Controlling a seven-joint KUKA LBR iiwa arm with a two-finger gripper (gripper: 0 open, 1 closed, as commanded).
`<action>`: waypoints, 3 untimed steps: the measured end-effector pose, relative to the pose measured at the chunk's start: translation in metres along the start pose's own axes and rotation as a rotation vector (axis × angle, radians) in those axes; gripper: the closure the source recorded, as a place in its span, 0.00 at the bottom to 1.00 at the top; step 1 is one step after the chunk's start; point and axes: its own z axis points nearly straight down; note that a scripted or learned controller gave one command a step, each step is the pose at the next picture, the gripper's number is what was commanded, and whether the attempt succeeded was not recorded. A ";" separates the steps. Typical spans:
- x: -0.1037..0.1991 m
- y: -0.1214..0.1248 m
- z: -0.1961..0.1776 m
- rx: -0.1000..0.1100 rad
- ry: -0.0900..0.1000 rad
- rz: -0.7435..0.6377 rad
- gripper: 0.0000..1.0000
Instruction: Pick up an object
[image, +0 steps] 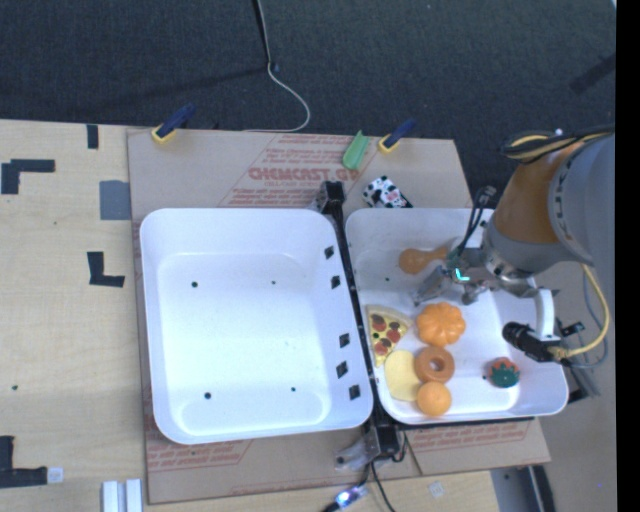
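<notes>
The arm (545, 215) reaches from the right over the right bin (540, 405), its bulk covering that bin's far right corner. The gripper (447, 287) hangs low above the bin floor, just above the pumpkin (441, 324) and near a tan drumstick-shaped toy (420, 260); its tips blur into shadow, so how far it is open cannot be told, and nothing can be seen between them. Below the pumpkin lie a donut (435, 363), an orange (433, 399) and a yellow piece (400, 375) partly under the donut. A pizza slice (387, 328) rests by the bin's left wall. A small red-and-green toy (503, 374) sits apart at right, too small to identify. A black-and-white toy (384, 193) lies outside on the cardboard (280, 175), beside the left bin (160, 330).
</notes>
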 end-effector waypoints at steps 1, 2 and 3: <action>-0.018 0.073 0.001 0.015 0.003 0.002 0.00; 0.009 0.079 0.011 0.002 0.001 -0.001 0.00; 0.008 0.079 0.000 0.001 -0.002 0.000 1.00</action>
